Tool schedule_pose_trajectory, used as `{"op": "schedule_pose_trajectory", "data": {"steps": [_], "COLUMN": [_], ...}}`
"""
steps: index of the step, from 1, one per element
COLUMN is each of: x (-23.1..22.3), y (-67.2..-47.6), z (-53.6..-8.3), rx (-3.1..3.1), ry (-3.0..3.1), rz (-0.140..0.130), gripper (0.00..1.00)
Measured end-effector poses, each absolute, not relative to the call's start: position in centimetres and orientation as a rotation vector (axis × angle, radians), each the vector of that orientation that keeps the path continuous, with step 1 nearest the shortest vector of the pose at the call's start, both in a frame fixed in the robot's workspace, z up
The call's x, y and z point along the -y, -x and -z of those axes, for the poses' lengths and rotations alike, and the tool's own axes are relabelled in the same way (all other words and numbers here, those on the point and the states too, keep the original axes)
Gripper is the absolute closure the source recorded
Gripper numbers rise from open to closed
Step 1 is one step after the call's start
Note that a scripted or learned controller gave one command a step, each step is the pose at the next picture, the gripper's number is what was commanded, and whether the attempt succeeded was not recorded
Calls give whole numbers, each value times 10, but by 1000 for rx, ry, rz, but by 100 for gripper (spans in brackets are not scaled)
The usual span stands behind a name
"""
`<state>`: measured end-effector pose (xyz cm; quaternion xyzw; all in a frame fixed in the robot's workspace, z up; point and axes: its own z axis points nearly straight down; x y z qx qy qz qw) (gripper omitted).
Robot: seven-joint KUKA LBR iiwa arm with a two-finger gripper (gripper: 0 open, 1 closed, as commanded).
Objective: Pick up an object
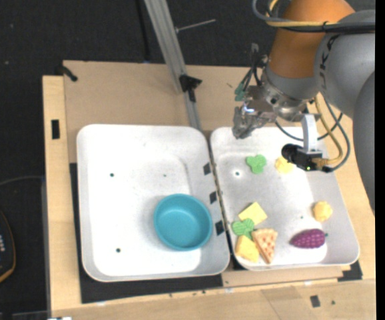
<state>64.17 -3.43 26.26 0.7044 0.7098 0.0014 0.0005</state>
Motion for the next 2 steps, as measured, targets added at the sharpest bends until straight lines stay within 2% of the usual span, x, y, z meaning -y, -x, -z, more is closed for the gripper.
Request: {"op": "schedule_pose_trajectory", "data": {"steps": [1, 2], "x": [-16, -73], "y": [-650, -637], "z": [-260, -255], "rx": [-2228, -2230], "ry": [-2213, -2214], "rz": [-4, 0], "gripper": [100, 100]}}
